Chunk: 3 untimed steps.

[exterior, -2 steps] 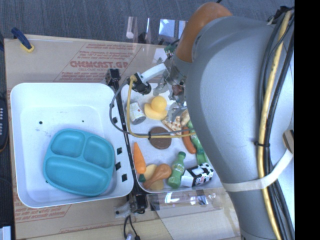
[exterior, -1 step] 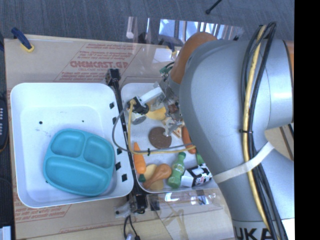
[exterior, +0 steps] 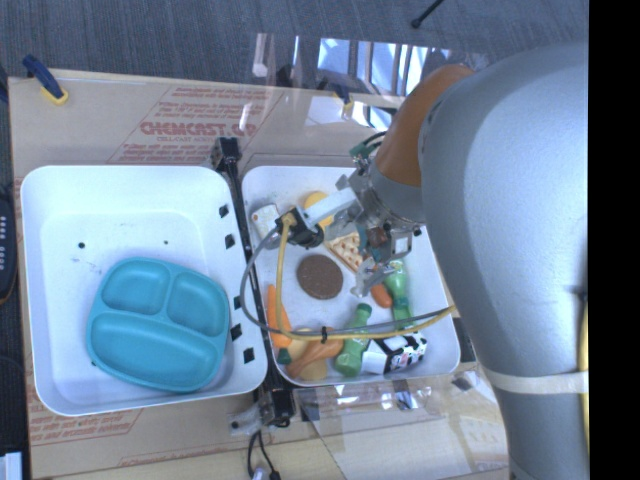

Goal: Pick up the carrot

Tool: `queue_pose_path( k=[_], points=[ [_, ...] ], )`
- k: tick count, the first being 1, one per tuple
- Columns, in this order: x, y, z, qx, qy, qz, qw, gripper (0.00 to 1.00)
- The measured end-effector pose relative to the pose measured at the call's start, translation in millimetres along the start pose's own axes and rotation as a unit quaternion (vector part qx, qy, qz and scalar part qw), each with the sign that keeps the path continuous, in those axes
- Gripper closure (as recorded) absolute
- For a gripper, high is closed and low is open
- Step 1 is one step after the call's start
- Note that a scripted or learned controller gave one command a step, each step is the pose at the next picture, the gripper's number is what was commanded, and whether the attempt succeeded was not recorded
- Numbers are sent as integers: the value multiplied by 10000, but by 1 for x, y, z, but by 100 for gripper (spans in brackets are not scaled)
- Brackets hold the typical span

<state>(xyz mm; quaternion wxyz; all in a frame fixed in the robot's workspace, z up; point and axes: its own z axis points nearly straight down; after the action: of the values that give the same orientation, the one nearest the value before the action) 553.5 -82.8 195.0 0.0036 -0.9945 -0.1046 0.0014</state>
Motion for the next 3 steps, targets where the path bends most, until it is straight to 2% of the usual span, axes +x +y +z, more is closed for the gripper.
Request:
queue_pose_path(
  k=[1,2,3],
  points=[
    [53,22,80,-9,-68,-34,10000,0],
    [36,20,102,-11,-33,-87,10000,0],
    [90,21,-2,-25,18,-42,10000,0]
  ],
)
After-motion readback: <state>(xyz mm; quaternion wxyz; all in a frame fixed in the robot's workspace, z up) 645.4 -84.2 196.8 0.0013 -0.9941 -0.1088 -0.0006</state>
